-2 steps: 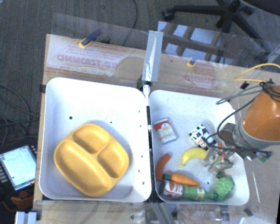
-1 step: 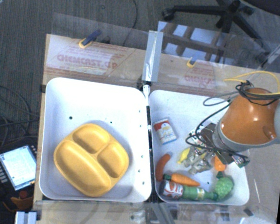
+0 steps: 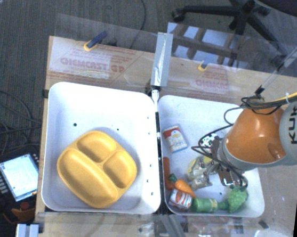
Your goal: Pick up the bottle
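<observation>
Bottle (image 3: 206, 204): green w/ pale label, lying flat, lower right of frame in right bin (image 3: 191, 118). Tool (image 3: 207, 173) just above; grip state can't tell.

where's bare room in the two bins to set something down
Free: the left bin behind the yellow tray, and the right bin behind the red-and-white packet. Crowded: its near edge, with carrot, can and green bottle.
</observation>
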You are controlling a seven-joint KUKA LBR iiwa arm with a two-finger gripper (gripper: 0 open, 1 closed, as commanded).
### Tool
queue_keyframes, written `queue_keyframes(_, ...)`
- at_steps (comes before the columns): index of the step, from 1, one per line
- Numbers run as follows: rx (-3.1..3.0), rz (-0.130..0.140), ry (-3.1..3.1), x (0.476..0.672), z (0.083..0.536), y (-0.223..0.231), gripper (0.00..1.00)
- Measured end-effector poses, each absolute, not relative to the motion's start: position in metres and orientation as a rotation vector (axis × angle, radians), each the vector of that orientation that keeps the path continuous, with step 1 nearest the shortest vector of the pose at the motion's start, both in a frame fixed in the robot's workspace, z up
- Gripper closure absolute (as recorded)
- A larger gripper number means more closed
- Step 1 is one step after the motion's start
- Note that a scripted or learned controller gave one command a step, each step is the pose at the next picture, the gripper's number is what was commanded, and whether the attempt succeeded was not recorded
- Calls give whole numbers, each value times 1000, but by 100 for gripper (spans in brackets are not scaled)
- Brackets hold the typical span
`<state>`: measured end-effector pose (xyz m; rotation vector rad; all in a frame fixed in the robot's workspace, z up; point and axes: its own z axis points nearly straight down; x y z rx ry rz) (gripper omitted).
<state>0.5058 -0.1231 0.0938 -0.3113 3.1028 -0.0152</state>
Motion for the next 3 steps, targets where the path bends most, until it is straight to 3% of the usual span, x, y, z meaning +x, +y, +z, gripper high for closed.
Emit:
queue_keyframes(1, -639, -8, 3057, 516, 93, -185, 100)
queue_keyframes(2, -989, 2, 2978, 505, 112, -221, 100)
queue_keyframes(3, -1673, -3, 2654, 513, 92, -210, 100)
